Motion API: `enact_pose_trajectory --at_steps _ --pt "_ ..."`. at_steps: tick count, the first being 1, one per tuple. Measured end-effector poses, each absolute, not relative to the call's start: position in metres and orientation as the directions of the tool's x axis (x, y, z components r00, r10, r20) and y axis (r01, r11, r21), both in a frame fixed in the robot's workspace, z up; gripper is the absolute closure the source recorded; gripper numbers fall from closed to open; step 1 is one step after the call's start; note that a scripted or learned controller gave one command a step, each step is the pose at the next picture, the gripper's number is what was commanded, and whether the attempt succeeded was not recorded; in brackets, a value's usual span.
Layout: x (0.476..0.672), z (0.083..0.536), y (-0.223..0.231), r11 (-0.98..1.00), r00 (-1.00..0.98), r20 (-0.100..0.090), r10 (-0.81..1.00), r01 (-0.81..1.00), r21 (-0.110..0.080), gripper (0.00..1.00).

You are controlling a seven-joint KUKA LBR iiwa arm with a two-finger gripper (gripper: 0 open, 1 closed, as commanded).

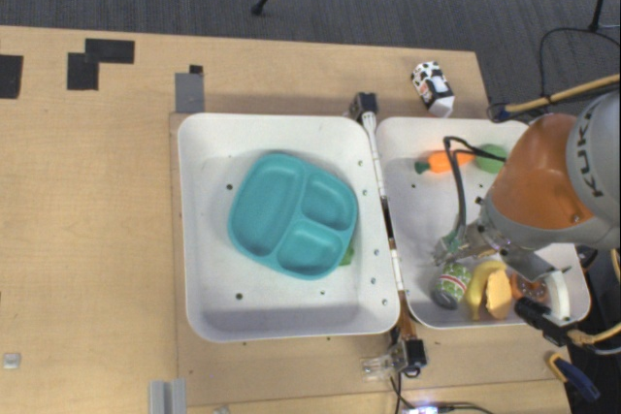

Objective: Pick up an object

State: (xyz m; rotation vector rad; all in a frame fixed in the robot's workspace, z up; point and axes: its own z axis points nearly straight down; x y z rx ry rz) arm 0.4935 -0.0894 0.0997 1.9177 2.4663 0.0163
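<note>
Gripper [464,252] is down in our right bin [412,208], over a small can [449,288] and banana [480,284]; we can't tell its grip state.

A teal tray [294,215] crowds the left bin [209,305]; its near strip lies open.

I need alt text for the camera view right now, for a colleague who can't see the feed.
The arm's gripper is down in the right bin, just above a small can and a yellow object in its front corner. An orange carrot toy lies at that bin's back; the left bin holds a teal divided plate.
</note>
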Motion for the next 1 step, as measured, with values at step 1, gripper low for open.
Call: enact_pose_trajectory --at_steps 1 --pt "0.4960 0.1851 -0.0014 0.345 -0.345 0.000 0.939 0.939 0.005 1.00"
